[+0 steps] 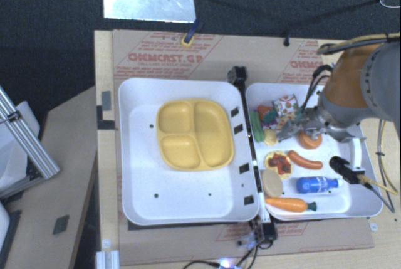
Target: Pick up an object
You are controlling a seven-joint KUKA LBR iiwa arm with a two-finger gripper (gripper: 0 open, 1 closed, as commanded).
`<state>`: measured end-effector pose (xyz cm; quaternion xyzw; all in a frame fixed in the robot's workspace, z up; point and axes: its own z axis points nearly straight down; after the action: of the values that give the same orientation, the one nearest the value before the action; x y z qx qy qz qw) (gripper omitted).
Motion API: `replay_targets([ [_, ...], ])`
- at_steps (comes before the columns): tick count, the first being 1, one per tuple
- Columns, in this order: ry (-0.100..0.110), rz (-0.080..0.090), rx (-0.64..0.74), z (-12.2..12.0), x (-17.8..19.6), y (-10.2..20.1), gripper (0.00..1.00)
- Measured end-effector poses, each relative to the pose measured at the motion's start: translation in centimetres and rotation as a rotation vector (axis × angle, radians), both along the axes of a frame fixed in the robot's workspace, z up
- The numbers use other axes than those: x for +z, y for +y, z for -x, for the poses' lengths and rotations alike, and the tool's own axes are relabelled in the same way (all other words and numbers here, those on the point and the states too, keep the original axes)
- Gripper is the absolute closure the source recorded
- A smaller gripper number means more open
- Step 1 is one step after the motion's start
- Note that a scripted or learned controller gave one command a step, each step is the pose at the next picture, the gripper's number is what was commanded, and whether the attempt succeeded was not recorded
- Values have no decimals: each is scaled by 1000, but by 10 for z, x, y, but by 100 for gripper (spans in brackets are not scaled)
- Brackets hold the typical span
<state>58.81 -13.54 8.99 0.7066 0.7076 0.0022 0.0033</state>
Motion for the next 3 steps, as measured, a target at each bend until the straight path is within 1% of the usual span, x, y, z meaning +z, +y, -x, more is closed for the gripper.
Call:
replay_targets([
  [1,-14,9,-1,-3,13,-3,100],
  [2,1,-1,3,-12,60,-3,100],
  [3,1,0,4,-12,104,-1,100],
])
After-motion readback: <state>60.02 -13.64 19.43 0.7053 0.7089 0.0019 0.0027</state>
